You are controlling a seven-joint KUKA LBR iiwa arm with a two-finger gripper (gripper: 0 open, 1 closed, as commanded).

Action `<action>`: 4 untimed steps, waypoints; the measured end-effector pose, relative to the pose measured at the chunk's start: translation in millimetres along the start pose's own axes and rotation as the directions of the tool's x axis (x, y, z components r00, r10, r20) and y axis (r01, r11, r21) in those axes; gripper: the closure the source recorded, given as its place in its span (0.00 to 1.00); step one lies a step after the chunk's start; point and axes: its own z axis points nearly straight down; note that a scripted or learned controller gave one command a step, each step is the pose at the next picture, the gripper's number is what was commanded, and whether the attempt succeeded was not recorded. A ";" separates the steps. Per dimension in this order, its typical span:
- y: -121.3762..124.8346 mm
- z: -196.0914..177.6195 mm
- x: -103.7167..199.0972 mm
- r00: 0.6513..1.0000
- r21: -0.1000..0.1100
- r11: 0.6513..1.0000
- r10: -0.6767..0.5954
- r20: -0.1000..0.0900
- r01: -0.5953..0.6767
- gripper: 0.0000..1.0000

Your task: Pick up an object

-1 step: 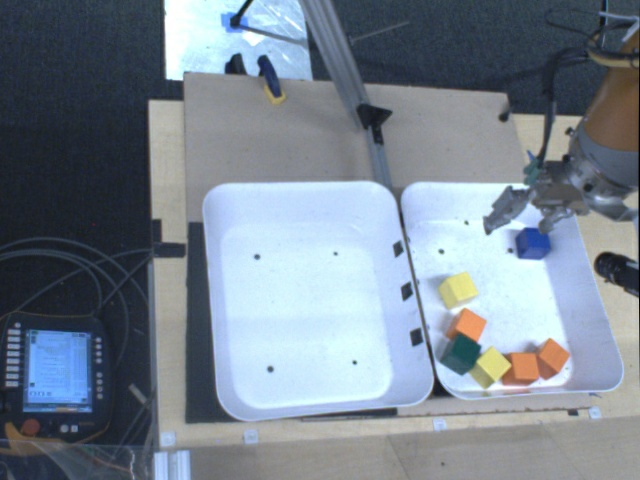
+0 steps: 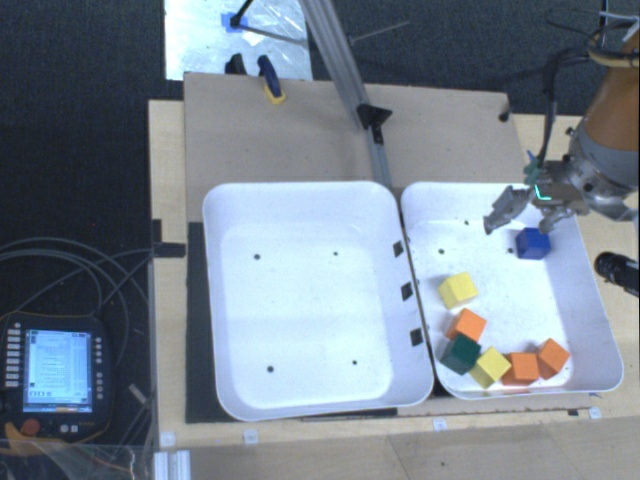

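The right bin holds several small cubes. A blue cube lies alone near its far right side. Further forward are a yellow cube, an orange cube and a dark green cube. Another yellow cube and two orange cubes sit along the front wall. My gripper hangs over the bin's far right part, just behind and above the blue cube. It is open, its fingers spread apart with nothing between them.
The left bin stands beside the right one, joined by dark clips along the shared wall. A grey pole slants across the back of the bench. A teach pendant lies at the far left.
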 end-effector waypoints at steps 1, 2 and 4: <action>10.0 53.5 1.8 1.000 0.005 1.000 0.001 0.000 -0.001 0.00; 7.7 95.5 3.5 1.000 0.005 1.000 0.001 0.000 -0.001 0.00; 7.1 124.0 5.2 1.000 -0.002 1.000 -0.001 0.000 0.001 1.00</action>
